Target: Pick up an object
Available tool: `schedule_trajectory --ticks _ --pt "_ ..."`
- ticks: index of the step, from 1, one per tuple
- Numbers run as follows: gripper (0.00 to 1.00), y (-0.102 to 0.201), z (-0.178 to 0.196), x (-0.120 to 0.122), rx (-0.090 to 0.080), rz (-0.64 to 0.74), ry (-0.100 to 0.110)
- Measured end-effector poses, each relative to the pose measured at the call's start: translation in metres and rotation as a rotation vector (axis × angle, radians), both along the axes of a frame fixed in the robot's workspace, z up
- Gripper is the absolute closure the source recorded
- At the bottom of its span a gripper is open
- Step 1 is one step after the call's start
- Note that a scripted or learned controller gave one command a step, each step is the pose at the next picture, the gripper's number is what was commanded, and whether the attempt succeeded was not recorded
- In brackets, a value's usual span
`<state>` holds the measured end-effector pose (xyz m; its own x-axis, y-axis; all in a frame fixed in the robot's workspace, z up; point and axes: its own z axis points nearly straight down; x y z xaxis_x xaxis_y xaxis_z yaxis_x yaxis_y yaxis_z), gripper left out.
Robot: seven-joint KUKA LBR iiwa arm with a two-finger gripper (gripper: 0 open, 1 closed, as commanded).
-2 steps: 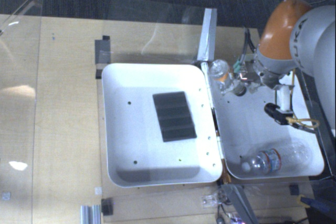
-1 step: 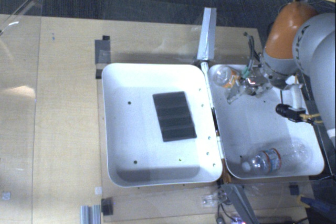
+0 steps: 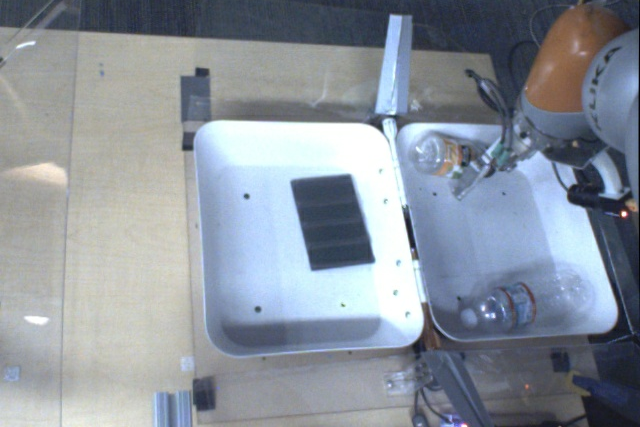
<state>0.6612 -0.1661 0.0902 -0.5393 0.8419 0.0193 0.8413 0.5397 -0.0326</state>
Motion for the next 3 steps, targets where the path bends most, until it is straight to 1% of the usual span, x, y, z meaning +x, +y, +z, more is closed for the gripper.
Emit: schedule_trajectory --ticks 1,2,3 --pt "0.0 0.02 -0.001 -0.005 -0.021 -0.205 0.012" --pt "0.0 0.016 -0.003 -0.005 -0.006 -0.352 0.035" --pt "0.0 0.024 -0.002 -0.022 -0.005 -0.214 -0.043"
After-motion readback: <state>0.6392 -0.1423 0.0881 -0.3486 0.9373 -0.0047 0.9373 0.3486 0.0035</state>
